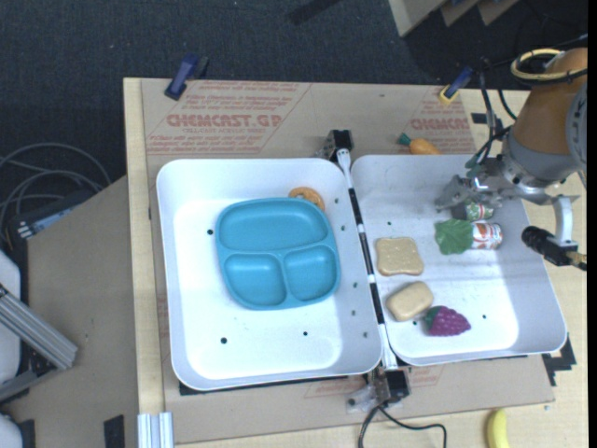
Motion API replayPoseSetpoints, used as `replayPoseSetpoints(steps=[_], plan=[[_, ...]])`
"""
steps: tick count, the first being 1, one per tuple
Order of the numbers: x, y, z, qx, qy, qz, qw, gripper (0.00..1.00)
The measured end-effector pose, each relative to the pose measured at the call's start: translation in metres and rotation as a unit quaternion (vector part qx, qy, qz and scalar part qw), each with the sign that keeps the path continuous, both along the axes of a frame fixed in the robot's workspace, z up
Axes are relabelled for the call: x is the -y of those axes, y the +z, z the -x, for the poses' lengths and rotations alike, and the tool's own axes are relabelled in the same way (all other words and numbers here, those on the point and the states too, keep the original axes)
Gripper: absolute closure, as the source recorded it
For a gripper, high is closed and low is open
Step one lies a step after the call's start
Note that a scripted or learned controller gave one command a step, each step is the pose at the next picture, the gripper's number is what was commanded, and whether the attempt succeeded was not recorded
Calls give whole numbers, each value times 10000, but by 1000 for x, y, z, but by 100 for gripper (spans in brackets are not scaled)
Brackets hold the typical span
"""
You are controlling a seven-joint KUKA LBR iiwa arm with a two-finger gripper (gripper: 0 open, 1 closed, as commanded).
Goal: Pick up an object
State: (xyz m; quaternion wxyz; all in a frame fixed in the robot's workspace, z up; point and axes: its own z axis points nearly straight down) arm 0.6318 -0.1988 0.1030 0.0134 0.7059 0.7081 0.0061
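Observation:
In the right bin (522, 334) lie a toast slice (398, 256), a tan bread roll (409, 301), a purple grape bunch (448, 321), a green leafy piece (453, 235) and a red-and-white can (486, 235). My gripper (470, 200) reaches in from the right and hangs low over the bin's far part, just above the green piece and the can. A second small can-like item (479, 212) sits right under it, partly hidden. I see nothing lifted off the bin floor.
The left bin (187, 278) holds a blue divided plate (278, 251) with a brown ring-shaped pastry (307, 196) behind it. An orange carrot toy (422, 145) lies on the bench behind the right bin. A yellow banana (497, 427) rests at the bench's front edge.

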Motion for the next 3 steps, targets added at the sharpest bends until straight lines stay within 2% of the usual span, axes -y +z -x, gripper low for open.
replayPoseSetpoints(steps=[1,2,3], plan=[[3,-14,26,-95,-15,-31,9999,0],[-39,-19,78,-140,-13,-54,9999,0],[11,-19,154,-148,-27,-53,9999,0]])
